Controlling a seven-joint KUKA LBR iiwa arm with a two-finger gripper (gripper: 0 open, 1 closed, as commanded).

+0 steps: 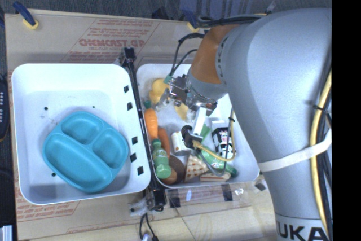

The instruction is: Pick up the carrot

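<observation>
Two white bins sit side by side before us.
Our end effector [194, 110] hangs over the crowded right bin [242, 178], its state unclear; the carrot [151, 123] hugs the left wall.

The arm [271, 82] runs off the picture's right and bottom edges and covers the right bin's [148, 73] far-right corner and whole right side. The gripper [189, 121] is down among the clutter, too small and tangled to tell how it stands. The carrot's [151, 122] near end is lost among the items crowded at the bin's near-left corner.
</observation>
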